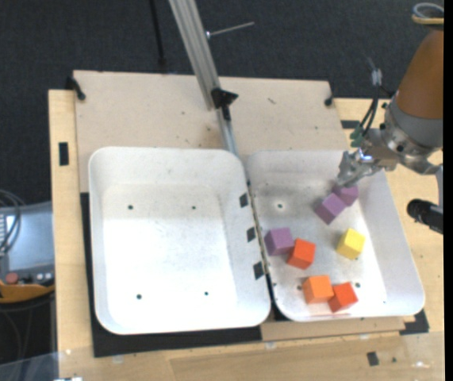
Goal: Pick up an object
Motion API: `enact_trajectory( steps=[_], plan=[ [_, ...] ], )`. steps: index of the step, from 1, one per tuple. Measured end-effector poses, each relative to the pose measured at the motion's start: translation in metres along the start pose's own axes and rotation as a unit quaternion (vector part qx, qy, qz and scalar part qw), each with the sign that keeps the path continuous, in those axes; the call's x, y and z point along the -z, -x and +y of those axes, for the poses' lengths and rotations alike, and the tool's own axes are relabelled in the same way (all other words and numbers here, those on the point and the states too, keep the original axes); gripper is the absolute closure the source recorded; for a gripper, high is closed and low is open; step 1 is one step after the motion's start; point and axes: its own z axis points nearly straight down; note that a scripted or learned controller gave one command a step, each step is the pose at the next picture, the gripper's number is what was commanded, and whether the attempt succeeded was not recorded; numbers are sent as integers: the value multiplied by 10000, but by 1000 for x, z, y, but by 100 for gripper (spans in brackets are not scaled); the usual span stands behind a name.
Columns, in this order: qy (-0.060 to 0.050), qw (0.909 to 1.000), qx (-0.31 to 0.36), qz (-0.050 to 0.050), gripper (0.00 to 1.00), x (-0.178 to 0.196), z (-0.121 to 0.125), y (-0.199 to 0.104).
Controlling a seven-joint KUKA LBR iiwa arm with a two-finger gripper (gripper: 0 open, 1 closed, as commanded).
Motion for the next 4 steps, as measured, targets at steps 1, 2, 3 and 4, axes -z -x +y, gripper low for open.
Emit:
enact_trajectory(
  steps=[1, 2, 3, 4],
  plan=[
    [-28, 10000, 8, 3, 100, -14, -3, -46],
    [-29, 10000, 11, 7, 100, -14, -19, -87],
    [-29, 10000, 23, 17, 100, -12, -27, -143],
    [-34, 10000, 17, 14, 100, -15, -37, -187]
  ],
)
